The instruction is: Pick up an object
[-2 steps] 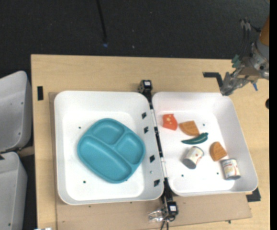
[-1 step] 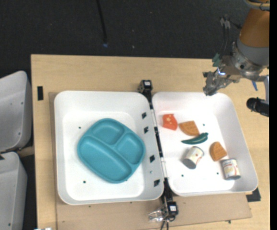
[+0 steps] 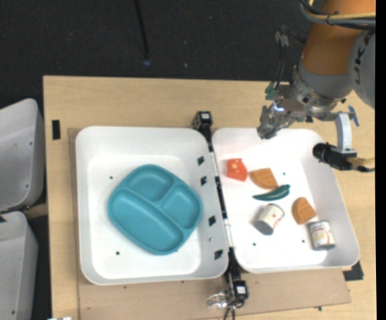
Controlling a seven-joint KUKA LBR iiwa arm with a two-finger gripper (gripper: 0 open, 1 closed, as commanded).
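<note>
Gripper [image 3: 270, 129] over right bin [image 3: 339, 245] rear edge, finger state unclear; nothing lifted, six objs incl. red block [image 3: 237, 169] remained.

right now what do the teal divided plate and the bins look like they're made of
The teal divided plate looks like moulded plastic with a matte finish: even colour, soft rounded compartment ridges, no sharp glare. The left bin and the right bin look like smooth white plastic, thin-walled with rounded corners, though the material stays a guess.

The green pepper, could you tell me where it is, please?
The green pepper lies in the right bin, just below the orange wedge and above the tipped cup.
</note>
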